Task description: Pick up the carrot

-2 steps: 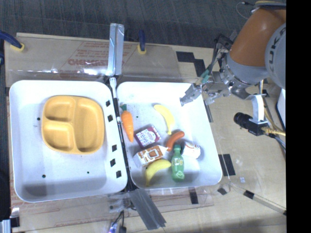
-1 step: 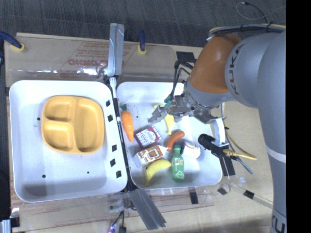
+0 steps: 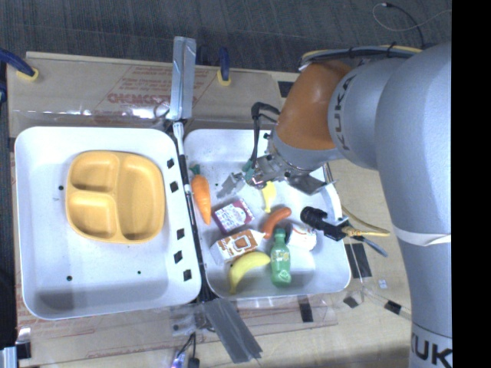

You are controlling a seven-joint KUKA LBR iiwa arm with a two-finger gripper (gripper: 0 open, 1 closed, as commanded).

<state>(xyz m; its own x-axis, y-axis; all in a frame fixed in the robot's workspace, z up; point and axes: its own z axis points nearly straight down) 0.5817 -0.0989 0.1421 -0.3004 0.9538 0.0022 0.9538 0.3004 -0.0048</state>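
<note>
Nearest the camera in the right bin (image 3: 331, 280), a banana (image 3: 247, 268) lay beside an upright green bottle (image 3: 280, 261). Just behind them sat a brown carton (image 3: 237, 244), then a purple carton (image 3: 232, 216), with an orange piece (image 3: 276, 218) to the right. The carrot (image 3: 202, 196) lay farther back along this bin's left wall, tip toward the camera, just left of the purple carton and untouched. The gripper (image 3: 239, 175) hung over the bin just right of the carrot's top end, holding nothing; whether its jaws stood apart or together could not be told. The left bin (image 3: 46, 282) held a yellow plate (image 3: 115, 195). The tabletop (image 3: 138, 83) showed behind both bins.
</note>
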